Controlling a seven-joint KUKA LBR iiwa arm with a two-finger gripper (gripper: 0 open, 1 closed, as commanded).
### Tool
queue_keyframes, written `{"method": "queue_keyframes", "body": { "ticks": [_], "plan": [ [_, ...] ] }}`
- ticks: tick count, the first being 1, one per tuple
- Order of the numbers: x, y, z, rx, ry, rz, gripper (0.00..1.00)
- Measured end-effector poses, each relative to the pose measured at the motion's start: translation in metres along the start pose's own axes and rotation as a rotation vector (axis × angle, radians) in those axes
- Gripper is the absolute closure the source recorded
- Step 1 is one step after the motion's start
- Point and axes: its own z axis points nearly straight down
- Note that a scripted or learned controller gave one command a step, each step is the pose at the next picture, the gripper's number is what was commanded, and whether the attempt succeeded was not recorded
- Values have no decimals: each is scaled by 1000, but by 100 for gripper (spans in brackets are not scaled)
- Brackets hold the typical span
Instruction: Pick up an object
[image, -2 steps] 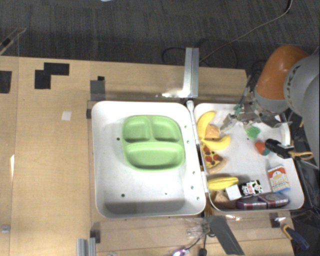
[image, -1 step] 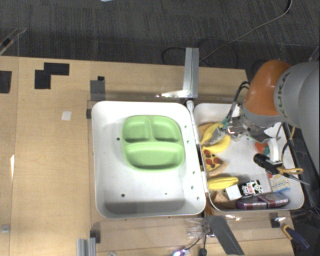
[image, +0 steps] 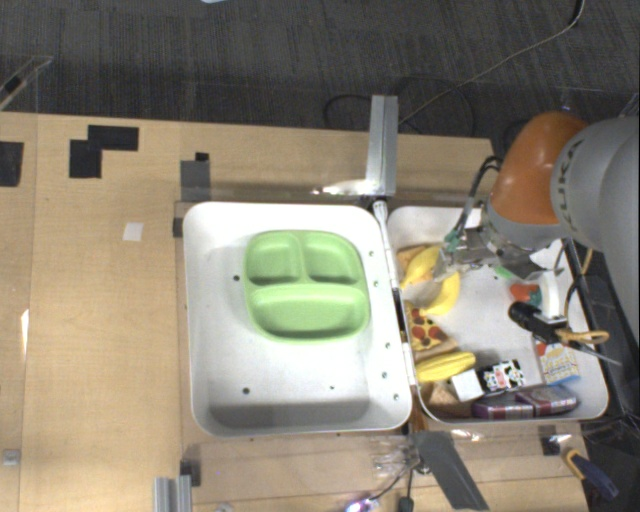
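- 2 white bins sit side by side on the wooden bench (image: 90, 330).
- The left bin (image: 215, 400) holds a green divided plate (image: 303, 283).
- The right bin (image: 592, 398) holds a banana (image: 425, 266), a pizza slice (image: 428, 332), a purple packet (image: 525, 404) and other clutter.
- The gripper (image: 458, 250) hangs over the banana, beside the arm's orange band (image: 528, 170).

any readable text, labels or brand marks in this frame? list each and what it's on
None can be read.
Blue-and-white packet at the right bin's edge: print too blurred.
Dark purple wrapper along the front wall: markings too small.
Small black-and-white box: pattern, no legible letters.
Pizza-slice toy, bananas, green divided plate in the left bin: no text seen.
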Motion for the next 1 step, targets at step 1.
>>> {"method": "queue_keyframes", "body": {
  "ticks": [1],
  "plan": [
    [28, 20, -105, 14, -4, 256, 100]
  ]
}}
